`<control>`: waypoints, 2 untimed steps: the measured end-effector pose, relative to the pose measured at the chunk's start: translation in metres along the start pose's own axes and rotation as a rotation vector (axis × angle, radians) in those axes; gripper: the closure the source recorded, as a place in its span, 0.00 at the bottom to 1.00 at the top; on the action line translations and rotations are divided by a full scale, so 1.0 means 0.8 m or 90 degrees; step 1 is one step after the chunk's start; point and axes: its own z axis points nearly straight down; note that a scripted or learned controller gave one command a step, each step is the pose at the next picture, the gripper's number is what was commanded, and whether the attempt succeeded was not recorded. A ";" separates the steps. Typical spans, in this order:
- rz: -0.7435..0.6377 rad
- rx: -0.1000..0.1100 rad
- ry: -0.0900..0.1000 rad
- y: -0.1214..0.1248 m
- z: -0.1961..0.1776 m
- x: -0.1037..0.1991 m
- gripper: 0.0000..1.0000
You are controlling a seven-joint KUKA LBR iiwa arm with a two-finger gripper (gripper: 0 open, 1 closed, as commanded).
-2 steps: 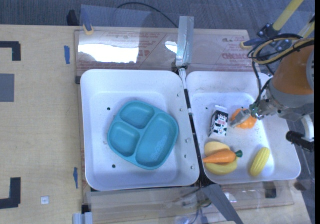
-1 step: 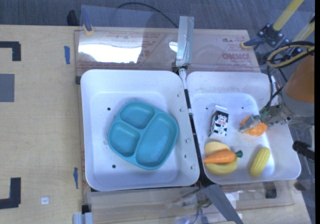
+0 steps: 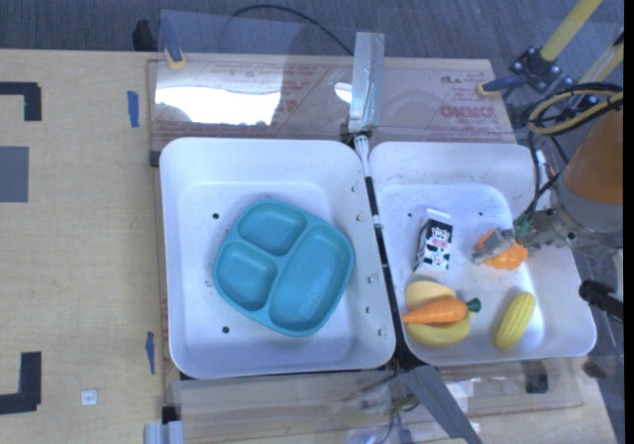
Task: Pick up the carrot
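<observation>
You will find the orange plastic carrot with a green stem tip (image 3: 437, 311) in the lower middle of the right-hand shallow white bin (image 3: 555, 170), lying roughly level across the top of a pale yellow rounded plastic fruit (image 3: 441, 331) and touching it. Just to its right, apart from it, lies a yellow plastic corn cob (image 3: 514, 319). Above the carrot stands a small black-and-white printed carton (image 3: 435, 244), and to the right of that lies a small orange plastic piece (image 3: 508, 257). The gripper (image 3: 495, 245) reaches in from the right edge of the frame and sits right at that orange piece, well above the carrot; you cannot tell from here how its jaws stand or whether it grips anything. In the left white bin (image 3: 188, 174) rests a teal three-compartment plastic plate (image 3: 284, 266). Both bins sit on the light wooden counter (image 3: 69, 234).
</observation>
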 end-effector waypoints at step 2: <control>0.066 -0.003 0.003 -0.052 -0.002 0.007 1.00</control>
